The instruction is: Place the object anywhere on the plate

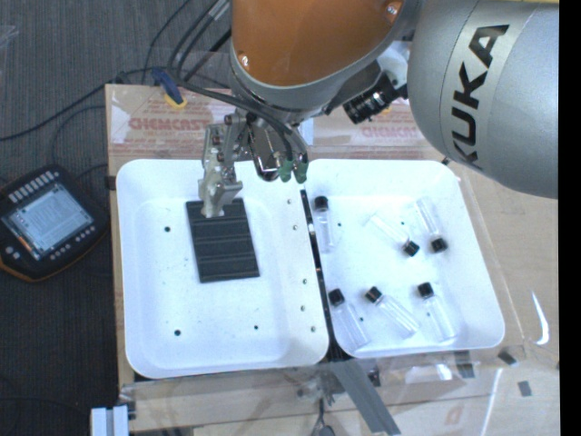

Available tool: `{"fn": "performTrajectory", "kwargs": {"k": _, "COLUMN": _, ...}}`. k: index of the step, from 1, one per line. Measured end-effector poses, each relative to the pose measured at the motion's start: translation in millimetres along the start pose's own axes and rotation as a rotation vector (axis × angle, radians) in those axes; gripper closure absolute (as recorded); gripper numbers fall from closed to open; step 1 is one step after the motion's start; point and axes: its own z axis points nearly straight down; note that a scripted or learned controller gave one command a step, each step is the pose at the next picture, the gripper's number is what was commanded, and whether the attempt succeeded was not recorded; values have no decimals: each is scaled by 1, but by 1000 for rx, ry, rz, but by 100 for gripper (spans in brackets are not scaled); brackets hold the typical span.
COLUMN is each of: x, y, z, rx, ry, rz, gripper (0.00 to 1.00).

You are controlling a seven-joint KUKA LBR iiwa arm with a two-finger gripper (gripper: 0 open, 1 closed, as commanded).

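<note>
Seems not yet finished: nothing seen lying flat on the black ribbed plate (224, 243) in the left bin (145, 334). Hangs low over the far edge of that plate, the gripper (218, 189), under the orange band of the arm (300, 25). Cannot tell whether open or closed. Ends in a pale, half-clear piece touching or almost touching the plate's far edge; perhaps a vial being carried, perhaps a part of the gripper itself, impossible to decide. If a vial, then left to do, by judgement: only to release it and draw away. If not, then still to fetch one from the right bin (472, 243), where six small vials (395, 234) lie scattered on their sides, well apart from the plate. About materials: vials clear like glass or plastic, cylindrical, each with a small black cap, likely to roll easily. Plate matte, dark, rectangular, with fine parallel grooves across it. Bins white, smooth, shallow, with rounded corners and some dark specks.
</note>
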Motion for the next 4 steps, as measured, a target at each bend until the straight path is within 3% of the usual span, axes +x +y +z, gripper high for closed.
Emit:
{"fn": "performTrajectory", "kwargs": {"k": 1, "x": 17, "y": 3, "z": -1, "rx": -1, "ry": 0, "rz": -532, "gripper": 100}}
{"fn": "performTrajectory", "kwargs": {"k": 2, "x": 21, "y": -2, "z": 129, "rx": -3, "ry": 2, "rz": -593, "gripper": 100}}
{"fn": "performTrajectory", "kwargs": {"k": 3, "x": -88, "y": -16, "z": 74, "rx": -3, "ry": -1, "rz": -550, "gripper": 100}}
{"fn": "performTrajectory", "kwargs": {"k": 4, "x": -153, "y": -28, "z": 33, "rx": -2, "ry": -2, "rz": -122, "gripper": 100}}
